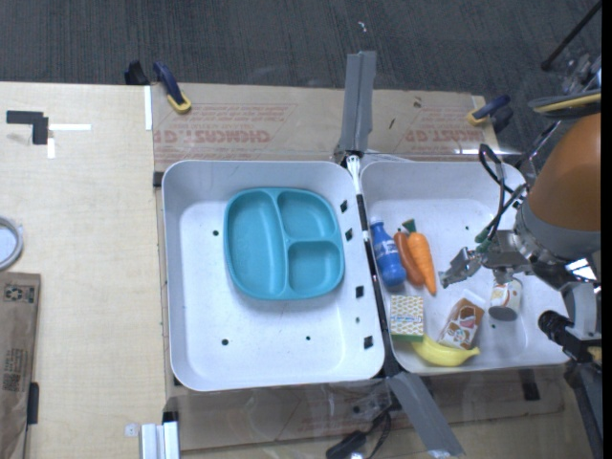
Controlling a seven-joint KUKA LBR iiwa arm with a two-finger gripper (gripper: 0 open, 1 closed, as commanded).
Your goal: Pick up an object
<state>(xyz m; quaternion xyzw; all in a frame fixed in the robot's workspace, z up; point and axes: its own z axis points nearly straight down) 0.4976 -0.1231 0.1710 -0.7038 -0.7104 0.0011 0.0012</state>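
The gripper (466,264) hangs spread open over the right bin (449,191), just right of the carrot (419,259), gripping nothing.

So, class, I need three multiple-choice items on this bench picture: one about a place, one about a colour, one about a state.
1. Where is the divided plastic plate?
A. left white bin
B. right white bin
C. bare bench

2. What colour is that plate?
A. red
B. turquoise
C. yellow

3. How is the orange toy carrot placed?
A. hanging from the gripper
B. on the plate
C. lying on the bin floor

Answers: 1 A, it sits inside the left bin; 2 B, plainly turquoise; 3 C, it lies flat beside the blue bottle.
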